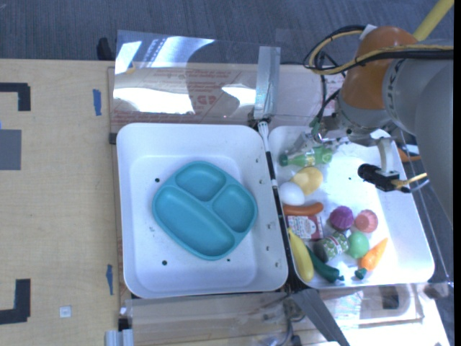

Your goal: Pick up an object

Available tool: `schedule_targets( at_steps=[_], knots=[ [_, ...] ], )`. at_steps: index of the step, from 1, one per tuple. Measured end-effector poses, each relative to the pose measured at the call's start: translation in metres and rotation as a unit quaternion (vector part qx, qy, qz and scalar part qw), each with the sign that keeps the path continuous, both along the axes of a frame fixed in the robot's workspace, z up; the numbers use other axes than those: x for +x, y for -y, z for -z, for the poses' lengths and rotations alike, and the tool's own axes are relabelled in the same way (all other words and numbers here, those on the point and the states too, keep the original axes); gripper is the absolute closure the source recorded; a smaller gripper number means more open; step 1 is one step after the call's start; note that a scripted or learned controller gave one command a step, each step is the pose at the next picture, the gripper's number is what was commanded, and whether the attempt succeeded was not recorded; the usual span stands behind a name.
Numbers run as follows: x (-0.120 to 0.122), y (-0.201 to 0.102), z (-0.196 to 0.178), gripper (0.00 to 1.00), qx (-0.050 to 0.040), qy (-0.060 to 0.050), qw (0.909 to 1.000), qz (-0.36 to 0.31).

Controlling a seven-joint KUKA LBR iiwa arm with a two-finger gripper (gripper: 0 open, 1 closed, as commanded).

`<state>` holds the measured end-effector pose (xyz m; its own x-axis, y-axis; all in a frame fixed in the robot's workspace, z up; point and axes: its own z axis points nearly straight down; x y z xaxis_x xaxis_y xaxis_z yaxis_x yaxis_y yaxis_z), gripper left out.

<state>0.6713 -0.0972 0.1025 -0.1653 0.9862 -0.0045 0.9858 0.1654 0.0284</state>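
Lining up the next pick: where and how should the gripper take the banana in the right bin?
Grip the banana across its middle, descending from above with the fingers closing across its narrow width. It lies flat and lengthwise along the right bin's left wall, so that side is tight; the dark green vegetable crowds its lower end.

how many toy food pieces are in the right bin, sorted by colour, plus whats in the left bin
Right bin, as far as the clutter allows:
yellow: 2, lemon, banana
white: 1, egg
red or orange: 3, sausage, packet, carrot
purple or pink: 2, onion, pink piece
green: 4, bottle, can, round piece, dark cucumber
Left bin: 1 teal divided plate
Total: 13
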Motion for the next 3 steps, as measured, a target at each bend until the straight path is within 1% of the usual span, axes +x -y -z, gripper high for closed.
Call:
schedule_targets(
  at_steps=[1, 2, 3],
  knots=[
    [0.0020, 0.0001, 0.0001, 0.00, -0.0018, -0.003, 0.9998, -0.020],
    [0.0023, 0.0009, 0.0001, 0.00, -0.0014, -0.004, 0.9997, -0.026],
    [0.0027, 0.0019, 0.0003, 0.00, 0.0006, -0.004, 0.9998, -0.018]
  ],
)
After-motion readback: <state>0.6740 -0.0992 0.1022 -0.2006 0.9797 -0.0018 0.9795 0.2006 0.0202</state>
